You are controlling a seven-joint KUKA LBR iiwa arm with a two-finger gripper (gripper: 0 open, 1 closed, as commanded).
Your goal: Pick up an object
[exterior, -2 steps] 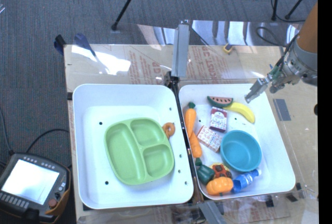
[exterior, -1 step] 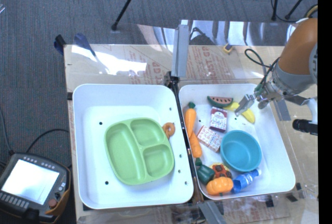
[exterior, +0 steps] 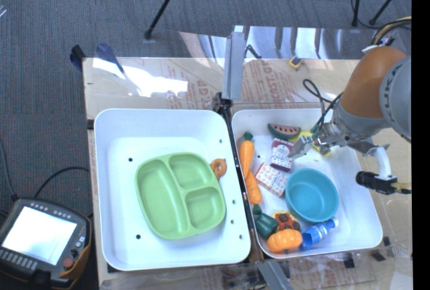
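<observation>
My gripper (exterior: 314, 145) hangs over the back of the right bin (exterior: 368, 215), just right of a watermelon slice (exterior: 283, 130) and above the blue bowl (exterior: 312, 194). Nothing shows between its fingers. Left of the bowl lie a small pink box (exterior: 281, 154) and a red-and-white box (exterior: 271, 178). Two orange carrots (exterior: 246, 155) lie end to end along the bin's left wall. At the front sit an orange pepper (exterior: 284, 239), a green vegetable (exterior: 265, 223) and a blue bottle (exterior: 318, 233).
The left bin (exterior: 114, 141) holds a green divided plate (exterior: 180, 194) with a small brown doughnut (exterior: 218, 166) at its right edge. A grey post (exterior: 234, 67) stands behind the gap between the bins. A tablet (exterior: 41, 235) lies on the floor at the lower left.
</observation>
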